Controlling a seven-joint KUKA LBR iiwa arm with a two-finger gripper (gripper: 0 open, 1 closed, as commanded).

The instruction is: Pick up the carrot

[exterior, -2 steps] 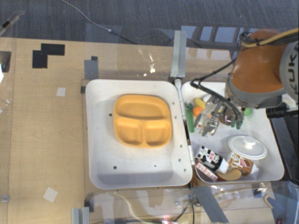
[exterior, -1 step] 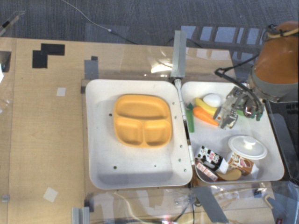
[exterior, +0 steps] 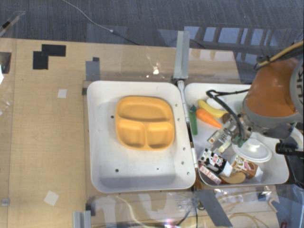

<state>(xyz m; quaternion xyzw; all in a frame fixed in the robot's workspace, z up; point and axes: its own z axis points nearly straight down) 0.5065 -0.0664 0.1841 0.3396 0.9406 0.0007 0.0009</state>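
The arm (exterior: 278, 91) (orange-banded) reaches in from the right, its gripper (exterior: 219, 144) angled down-left.

The gripper (exterior: 223, 139) hangs low over the right bin (exterior: 285, 177), just below the carrot (exterior: 209, 118); a yellow tray (exterior: 145, 122) sits mid left bin (exterior: 102, 141).

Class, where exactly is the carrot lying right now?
The carrot lies in the right bin, near its left wall, just below the banana and beside the green marker.
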